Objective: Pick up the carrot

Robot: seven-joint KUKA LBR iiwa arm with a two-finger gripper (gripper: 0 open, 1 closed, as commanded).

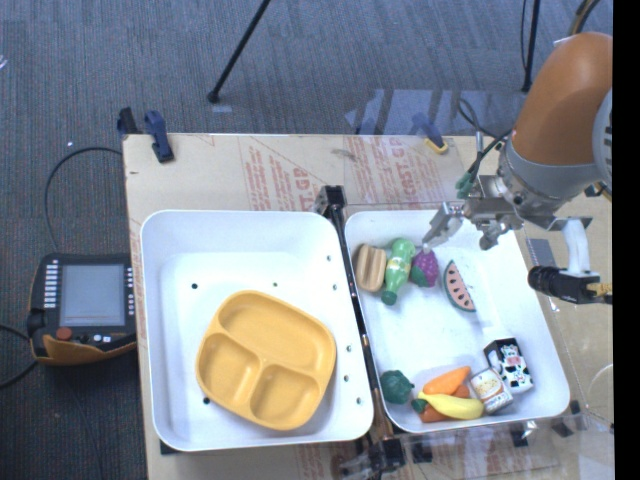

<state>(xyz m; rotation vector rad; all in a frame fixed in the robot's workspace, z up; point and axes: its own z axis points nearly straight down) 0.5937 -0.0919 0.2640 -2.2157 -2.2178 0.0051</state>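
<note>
Well, working across from the left: the left bin (160, 268) carries a yellow divided plate (265, 358) and has no part in this job. The right bin (535, 358) has the food toys. Along its far side lie a tan bread piece (371, 266), a green vegetable (397, 268), purple grapes (425, 266) and a watermelon slice (459, 286). At its near edge sits the carrot (447, 380), orange, lying slantwise, with a dark green broccoli piece (396, 386) to its left, a banana (452, 405) touching it in front, and a small can (490, 388) and a cow-print carton (509, 363) just to its right.

The fingers (460, 223) hang over the far edge of the right bin, parted somewhat and gripping nothing, well apart from the carrot, which lies toward the near edge.

My judgement is that the reach comes first: travel to the near side, line up the fingers across the carrot's narrow width, and come down on its exposed upper part, since the banana and can crowd it and could get pinched along with it.
</note>
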